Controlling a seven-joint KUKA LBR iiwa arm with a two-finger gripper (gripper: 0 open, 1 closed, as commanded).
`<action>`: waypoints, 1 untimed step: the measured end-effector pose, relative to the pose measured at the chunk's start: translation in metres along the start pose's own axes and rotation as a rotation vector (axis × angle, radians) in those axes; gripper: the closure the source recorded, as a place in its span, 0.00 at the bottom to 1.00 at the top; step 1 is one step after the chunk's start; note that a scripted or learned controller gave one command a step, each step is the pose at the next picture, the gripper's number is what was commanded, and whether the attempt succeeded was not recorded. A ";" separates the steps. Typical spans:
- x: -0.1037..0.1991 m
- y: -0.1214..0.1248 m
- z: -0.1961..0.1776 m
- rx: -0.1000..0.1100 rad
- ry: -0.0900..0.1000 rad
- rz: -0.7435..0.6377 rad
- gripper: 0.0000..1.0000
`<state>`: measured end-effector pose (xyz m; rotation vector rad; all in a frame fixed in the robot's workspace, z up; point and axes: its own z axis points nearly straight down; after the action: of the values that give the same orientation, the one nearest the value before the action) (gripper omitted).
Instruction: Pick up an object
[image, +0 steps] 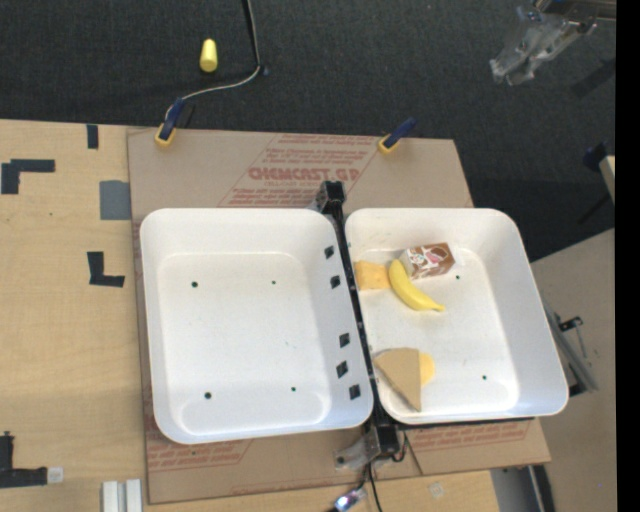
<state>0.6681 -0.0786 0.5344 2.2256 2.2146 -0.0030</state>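
Camera view: the end effector (535, 45) is blurred far beyond the right bin (520, 300) (its opening cannot be told). The banana (413, 288), beside the small packet (430, 260), should be approached from above.

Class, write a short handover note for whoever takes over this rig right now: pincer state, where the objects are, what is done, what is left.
Pincer: up at the top right of the view, outside the bins and blurred; open or shut cannot be told, and nothing shows in it.
Objects: all in the right bin. Banana near the middle top, small brown packet just above it, yellow piece by the divider, tan wedge on a yellow item lower down.
Done: nothing picked yet.
Left: descend, grasp one object, lift.
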 end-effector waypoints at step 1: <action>-0.068 -0.005 0.000 0.000 0.000 0.001 1.00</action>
<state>0.6629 -0.1470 0.5343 2.2262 2.2134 -0.0031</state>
